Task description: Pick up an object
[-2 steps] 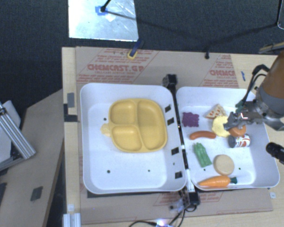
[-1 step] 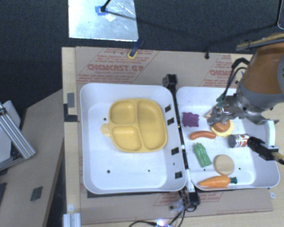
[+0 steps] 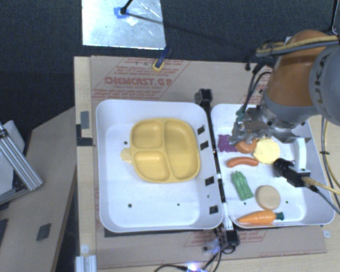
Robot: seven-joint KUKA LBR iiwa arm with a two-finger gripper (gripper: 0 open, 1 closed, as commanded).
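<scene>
Yellow plate (image 3: 161,150), white bins (image 3: 110,169), orange carrot (image 3: 258,217), green vegetable (image 3: 241,185)

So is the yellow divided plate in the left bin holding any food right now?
Empty: the yellow divided plate shows bare compartments.

"CHEMCAST GP" on cardboard sheet (image 3: 137,79)

The light is even and fairly bright, falling from above, so the two white bins (image 3: 158,220) look clean with only soft, short shadows under the toy food. A metal sheet (image 3: 123,15) at the top throws back a pale glare. The dark floor (image 3: 34,44) around the counter (image 3: 56,169) stays dim. The picture is slightly soft and grainy, with small details smeared.
</scene>
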